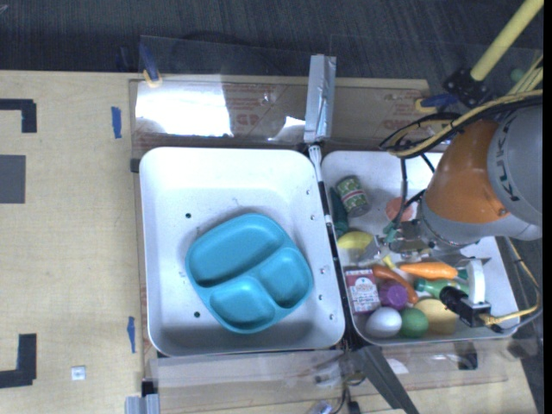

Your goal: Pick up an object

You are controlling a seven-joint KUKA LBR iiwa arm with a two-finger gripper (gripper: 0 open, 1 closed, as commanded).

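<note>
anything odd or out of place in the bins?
Nothing damaged or spilled. The blue divided plate lies flat but skewed to the left bin's walls. In the right bin, the small can lies on its side apart from the cluttered toy food pile at the near end.

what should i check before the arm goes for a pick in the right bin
1. Hand over the right bin, above the objects: ok.
2. Hand free of any object: cannot tell, the wrist hides it.
3. Objects within reach: ok, carrot, white egg and green can all lie in that bin.
4. Target standing apart: not ok, the front pile is tightly packed; the can lies clear.
5. Left bin holds the blue divided plate, away from the arm: ok.
</note>
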